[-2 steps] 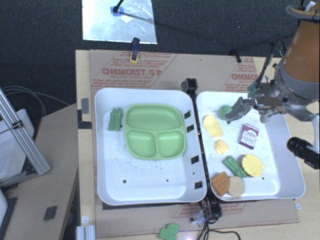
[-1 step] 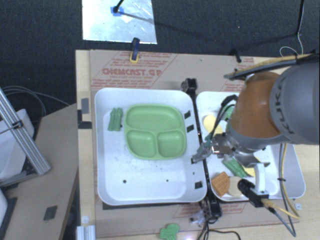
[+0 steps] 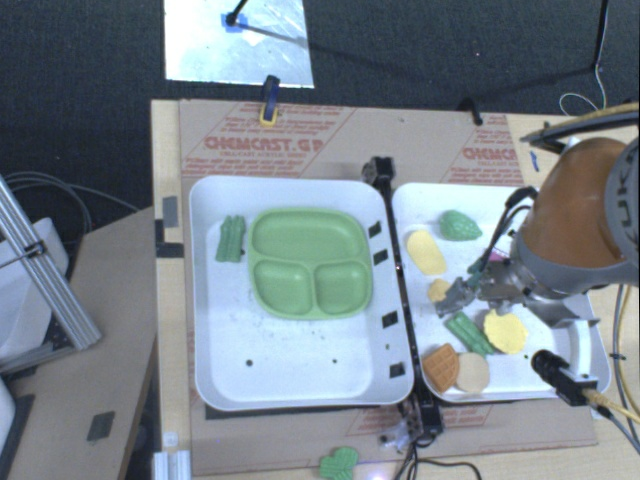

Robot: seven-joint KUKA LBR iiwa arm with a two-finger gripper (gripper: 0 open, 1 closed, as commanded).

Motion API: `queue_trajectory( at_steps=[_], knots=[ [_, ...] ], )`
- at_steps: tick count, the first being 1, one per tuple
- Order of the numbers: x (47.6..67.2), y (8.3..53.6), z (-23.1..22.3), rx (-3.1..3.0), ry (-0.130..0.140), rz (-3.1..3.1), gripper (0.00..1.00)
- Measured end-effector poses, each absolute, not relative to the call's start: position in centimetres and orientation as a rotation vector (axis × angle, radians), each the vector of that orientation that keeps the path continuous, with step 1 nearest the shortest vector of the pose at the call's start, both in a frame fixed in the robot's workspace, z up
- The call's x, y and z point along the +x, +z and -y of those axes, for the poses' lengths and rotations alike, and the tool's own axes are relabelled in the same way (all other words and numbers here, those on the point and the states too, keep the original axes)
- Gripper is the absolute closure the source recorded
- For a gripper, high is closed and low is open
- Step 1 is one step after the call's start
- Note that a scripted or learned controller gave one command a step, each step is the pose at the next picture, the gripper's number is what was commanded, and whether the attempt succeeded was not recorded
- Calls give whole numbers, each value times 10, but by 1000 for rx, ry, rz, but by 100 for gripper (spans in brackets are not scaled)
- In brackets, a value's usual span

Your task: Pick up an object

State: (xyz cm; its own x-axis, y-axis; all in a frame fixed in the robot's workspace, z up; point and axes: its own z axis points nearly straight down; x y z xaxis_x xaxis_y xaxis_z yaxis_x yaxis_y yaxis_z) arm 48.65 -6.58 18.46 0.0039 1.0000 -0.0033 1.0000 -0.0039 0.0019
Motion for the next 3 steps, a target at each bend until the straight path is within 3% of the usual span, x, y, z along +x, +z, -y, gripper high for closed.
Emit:
queue_trajectory(
  at_steps=[1,2,3],
  knots=[
    [489,349,31,2206,21,-2220,0],
    [486,251,12,2223,-6,-2228,0],
    [488,460,-42,2209,20,-2222,0]
  ],
)
